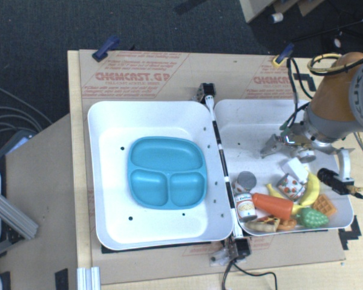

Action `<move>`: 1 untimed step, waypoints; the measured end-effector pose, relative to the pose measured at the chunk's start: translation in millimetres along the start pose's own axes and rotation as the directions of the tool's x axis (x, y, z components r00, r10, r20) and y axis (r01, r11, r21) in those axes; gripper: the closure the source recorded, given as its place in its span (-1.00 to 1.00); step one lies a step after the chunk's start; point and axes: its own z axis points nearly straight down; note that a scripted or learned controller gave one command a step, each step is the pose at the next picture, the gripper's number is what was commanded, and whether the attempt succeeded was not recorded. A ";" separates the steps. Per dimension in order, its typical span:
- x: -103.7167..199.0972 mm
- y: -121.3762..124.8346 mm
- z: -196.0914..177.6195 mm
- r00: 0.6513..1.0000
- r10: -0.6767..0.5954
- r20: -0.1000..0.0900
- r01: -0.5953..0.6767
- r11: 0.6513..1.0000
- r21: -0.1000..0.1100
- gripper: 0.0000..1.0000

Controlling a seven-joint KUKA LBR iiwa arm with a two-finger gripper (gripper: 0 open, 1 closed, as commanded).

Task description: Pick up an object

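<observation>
Nearest my camera, along the near edge of the right bin [254,110], sits a crowded heap: a small can [245,207] with a printed label, an orange carrot [274,205], a green bumpy piece [311,219], a waffle-like orange piece [325,206], a banana [313,190] and a small printed box [290,185]. A grey disc [247,179] lies just beyond the can, a little apart from the rest. Any of these could serve as the object to pick; none is lifted.

My gripper [277,144] hangs over the middle of the right bin, farther from me than the heap, its metal fingers spread apart with nothing between them. The grey arm with its orange band [336,95] comes in from the right.

The left bin [106,162] holds a blue divided tray [167,172], lying flat and well apart from the gripper.

What worries me is the packing. Carrot, banana, box and can touch or overlap, so I judge that a descent there could land a finger on top of one item instead of beside it, or pinch two at once and drop both. Round shapes like the can and carrot may roll out of a closing grip. The disc looks thin and flat, which may leave the fingers scraping the bin floor. As the gripper stands, it seems to be over bare floor, so closing there would catch nothing.
</observation>
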 end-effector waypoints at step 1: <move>-23.5 -74.9 3.1 1.000 0.003 0.005 -0.003 1.000 -0.002 -1.00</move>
